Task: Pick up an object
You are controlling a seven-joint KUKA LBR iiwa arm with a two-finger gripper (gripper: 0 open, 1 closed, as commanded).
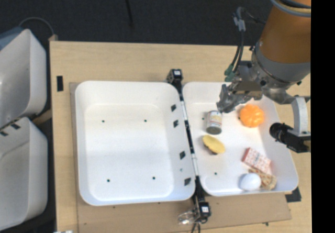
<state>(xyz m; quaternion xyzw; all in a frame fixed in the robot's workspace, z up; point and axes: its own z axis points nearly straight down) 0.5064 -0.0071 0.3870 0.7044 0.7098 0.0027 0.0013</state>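
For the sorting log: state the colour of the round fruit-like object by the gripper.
Orange, seen in the camera view.

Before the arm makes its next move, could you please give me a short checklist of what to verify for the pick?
1. Objects lie in the right bin: ok.
2. Claw is over the right bin, just above the small can: ok.
3. Something already held in the claw: cannot tell.
4. Can stands apart from the yellow piece and the orange ball: ok.
5. White ball and pink box lie well away from the claw: ok.
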